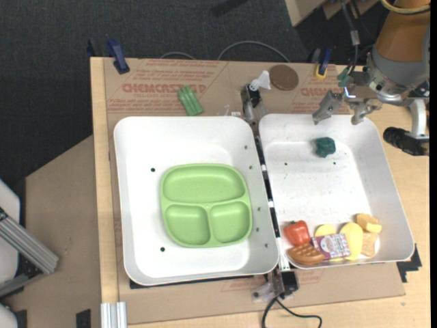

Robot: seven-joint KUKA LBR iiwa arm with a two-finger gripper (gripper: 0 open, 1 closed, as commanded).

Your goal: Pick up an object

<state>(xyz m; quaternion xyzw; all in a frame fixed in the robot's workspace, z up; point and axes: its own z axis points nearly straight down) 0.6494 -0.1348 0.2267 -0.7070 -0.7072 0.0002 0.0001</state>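
Green lump (325, 146), small, rounded, sat near right bin (382, 157) far edge. Gripper (343, 109) jaws apart, holding nothing. Arm cut off at top.

Robotics lab: cardboard-lined counter (164, 80) clamped at far edge, twin white bins (136, 183), grey-and-orange arm (403, 39) at far right.
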